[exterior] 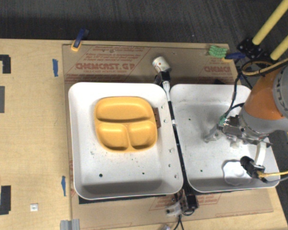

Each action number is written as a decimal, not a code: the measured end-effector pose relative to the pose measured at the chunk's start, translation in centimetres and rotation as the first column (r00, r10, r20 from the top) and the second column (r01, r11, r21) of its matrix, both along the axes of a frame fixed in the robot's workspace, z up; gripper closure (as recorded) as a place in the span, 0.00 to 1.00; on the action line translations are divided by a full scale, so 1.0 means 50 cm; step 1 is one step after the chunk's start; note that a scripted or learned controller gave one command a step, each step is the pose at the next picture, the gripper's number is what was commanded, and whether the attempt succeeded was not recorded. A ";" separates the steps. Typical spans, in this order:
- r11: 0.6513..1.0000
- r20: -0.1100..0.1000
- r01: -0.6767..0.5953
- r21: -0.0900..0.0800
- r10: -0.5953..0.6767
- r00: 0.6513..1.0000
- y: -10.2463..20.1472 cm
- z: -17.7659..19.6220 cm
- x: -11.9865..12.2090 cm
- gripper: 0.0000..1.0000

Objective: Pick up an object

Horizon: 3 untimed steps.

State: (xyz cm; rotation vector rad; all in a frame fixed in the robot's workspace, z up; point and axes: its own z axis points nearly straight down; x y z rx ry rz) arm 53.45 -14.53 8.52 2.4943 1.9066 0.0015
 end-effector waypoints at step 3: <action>0.941 0.001 -0.337 -0.001 0.337 0.941 -0.013 0.000 0.056 0.00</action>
